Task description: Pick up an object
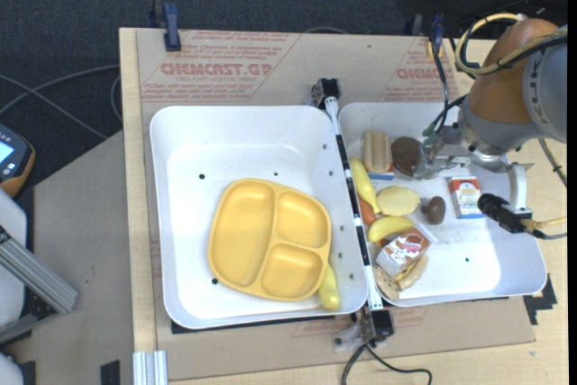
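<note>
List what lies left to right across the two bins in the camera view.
Yellow tray → small banana → long banana → wrapped snack → brown ball → red-and-white carton

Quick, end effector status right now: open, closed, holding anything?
End effector: cannot be told. It is low in the right bin, beside the brown round item; nothing seen between its fingers.
</note>
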You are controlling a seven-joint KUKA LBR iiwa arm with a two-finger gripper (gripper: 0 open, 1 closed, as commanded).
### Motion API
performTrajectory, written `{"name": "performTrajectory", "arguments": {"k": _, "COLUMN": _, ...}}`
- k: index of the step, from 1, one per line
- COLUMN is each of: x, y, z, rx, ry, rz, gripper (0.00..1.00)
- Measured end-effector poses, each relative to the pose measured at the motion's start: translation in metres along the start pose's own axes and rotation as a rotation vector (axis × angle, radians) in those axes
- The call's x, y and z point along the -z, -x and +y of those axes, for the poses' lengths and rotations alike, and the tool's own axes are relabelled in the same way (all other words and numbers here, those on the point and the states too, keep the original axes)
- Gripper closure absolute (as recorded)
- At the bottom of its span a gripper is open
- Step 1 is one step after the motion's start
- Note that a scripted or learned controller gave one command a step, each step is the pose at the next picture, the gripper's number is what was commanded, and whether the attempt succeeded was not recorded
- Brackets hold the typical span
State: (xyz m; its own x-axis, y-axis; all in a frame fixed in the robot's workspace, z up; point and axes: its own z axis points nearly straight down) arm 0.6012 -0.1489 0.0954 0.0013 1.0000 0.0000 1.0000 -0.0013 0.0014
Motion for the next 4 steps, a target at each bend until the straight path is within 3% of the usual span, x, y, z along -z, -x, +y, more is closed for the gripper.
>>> {"name": "performTrajectory", "arguments": {"k": 1, "x": -0.001, "y": 0.0, "z": 0.0, "rx": 0.0, "ry": -0.001, "rz": 0.0, "gripper": 0.0}}
{"name": "performTrajectory", "arguments": {"k": 2, "x": -0.01, "y": -0.052, "z": 0.05, "rx": 0.007, "ry": 0.003, "rz": -0.003, "gripper": 0.0}}
{"name": "performTrajectory", "arguments": {"k": 3, "x": -0.011, "y": -0.05, "z": 0.022, "rx": 0.001, "ry": -0.006, "rz": 0.001, "gripper": 0.0}}
{"name": "performTrajectory", "arguments": {"k": 4, "x": 0.0, "y": -0.051, "z": 0.023, "rx": 0.001, "ry": -0.003, "rz": 0.001, "gripper": 1.0}}
